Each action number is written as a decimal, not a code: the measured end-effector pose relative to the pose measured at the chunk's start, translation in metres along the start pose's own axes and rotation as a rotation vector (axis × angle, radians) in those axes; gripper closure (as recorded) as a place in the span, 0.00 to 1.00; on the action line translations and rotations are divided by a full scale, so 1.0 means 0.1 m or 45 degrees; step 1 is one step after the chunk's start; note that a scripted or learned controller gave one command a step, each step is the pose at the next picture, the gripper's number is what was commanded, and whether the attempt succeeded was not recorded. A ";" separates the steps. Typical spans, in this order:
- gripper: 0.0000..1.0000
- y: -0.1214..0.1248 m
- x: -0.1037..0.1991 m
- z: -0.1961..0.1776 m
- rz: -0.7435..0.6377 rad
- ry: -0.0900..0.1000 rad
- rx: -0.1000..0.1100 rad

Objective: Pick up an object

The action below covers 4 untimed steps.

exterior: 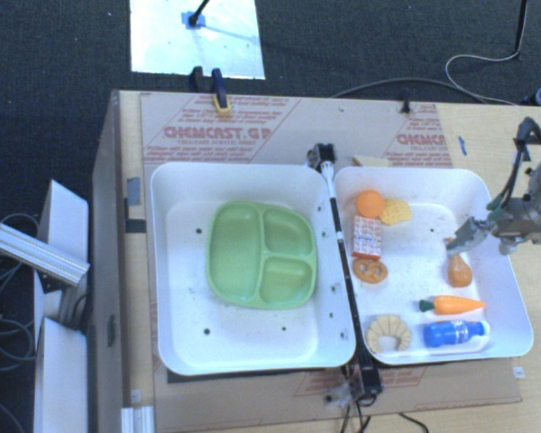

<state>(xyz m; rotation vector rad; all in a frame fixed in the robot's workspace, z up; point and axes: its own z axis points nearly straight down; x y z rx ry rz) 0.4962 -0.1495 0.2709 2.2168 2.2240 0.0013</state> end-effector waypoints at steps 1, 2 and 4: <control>0.00 0.32 0.04 0.37 0.000 0.000 0.001; 0.00 1.15 0.49 0.63 -0.001 0.001 0.000; 1.00 1.64 0.61 1.57 -0.005 0.000 -0.004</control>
